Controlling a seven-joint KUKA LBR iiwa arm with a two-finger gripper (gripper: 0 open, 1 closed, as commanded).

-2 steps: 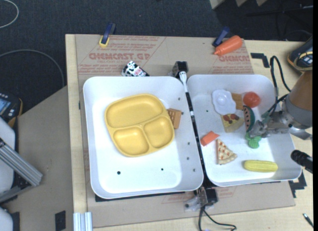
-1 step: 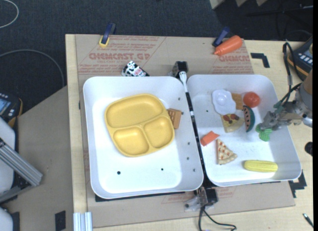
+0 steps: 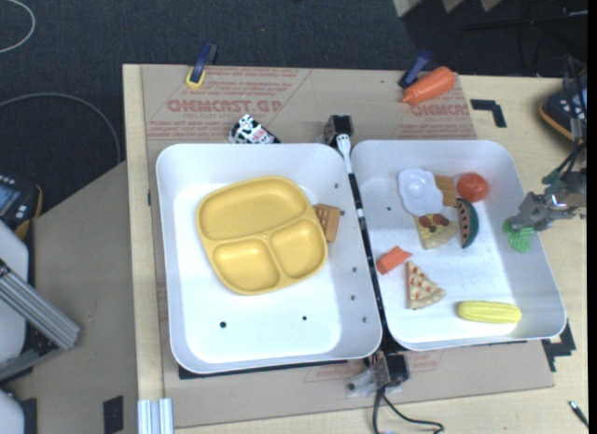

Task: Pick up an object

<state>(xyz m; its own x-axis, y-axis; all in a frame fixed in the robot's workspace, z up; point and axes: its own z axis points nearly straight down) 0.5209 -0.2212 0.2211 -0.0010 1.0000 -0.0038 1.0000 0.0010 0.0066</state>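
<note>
Well, the end effector [image 3: 539,210] sits at the right bin's [image 3: 485,329] far edge — whether clenched, I can't tell — beside a small green piece [image 3: 519,239], probably light, rigid plastic; pinch its middle.

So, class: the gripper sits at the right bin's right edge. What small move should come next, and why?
Probably a short lowering: the gripper hangs over a small green piece at the right bin's right rim, with nothing visibly held.
</note>
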